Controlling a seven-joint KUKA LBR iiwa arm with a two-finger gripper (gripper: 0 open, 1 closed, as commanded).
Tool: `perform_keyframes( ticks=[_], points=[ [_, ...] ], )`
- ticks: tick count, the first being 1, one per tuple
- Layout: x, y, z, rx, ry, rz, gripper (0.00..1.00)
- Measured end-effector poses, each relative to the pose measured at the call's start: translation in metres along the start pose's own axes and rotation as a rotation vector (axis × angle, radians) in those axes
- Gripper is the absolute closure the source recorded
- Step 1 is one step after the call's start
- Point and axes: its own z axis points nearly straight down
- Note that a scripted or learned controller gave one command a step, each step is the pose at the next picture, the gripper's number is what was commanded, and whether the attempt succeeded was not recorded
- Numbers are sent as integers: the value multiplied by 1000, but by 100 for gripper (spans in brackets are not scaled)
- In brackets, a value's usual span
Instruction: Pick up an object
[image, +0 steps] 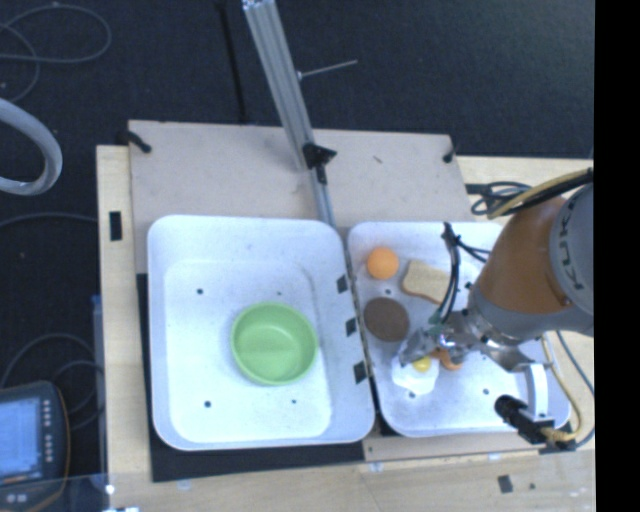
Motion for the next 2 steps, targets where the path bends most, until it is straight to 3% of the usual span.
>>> perform_keyframes(
  ticks=[1,2],
  points=[
    [-1,2,29,-8,-2,1,0],
    [-1,3,19,-10,-2,4,100]
  ],
)
